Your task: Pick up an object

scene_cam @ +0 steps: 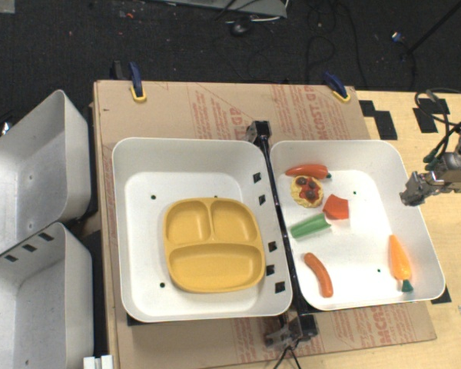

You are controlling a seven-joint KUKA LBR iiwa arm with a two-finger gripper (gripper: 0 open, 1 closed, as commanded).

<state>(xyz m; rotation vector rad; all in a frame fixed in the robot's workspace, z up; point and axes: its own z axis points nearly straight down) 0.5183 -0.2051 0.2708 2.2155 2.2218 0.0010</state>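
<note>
The right bin (369, 298) holds several toy foods: a red chili (307, 171), a small round pizza (307, 191), a red wedge (336, 207), a green pod (309, 225), a brown-red sausage (319, 274) and an orange carrot (400, 260). My gripper (413, 191) hangs at the bin's right rim, level with the pizza and above the carrot in the picture. It is apart from every food piece, and the red wedge is the closest one to its left. Nothing is seen in its grasp.
The left bin (131, 206) carries a yellow divided plate (213, 244). A black divider (276, 221) runs between the bins. Both rest on a cardboard sheet (200, 106) with clamps at the back. Grey-white housings (31, 206) stand at the far left.
</note>
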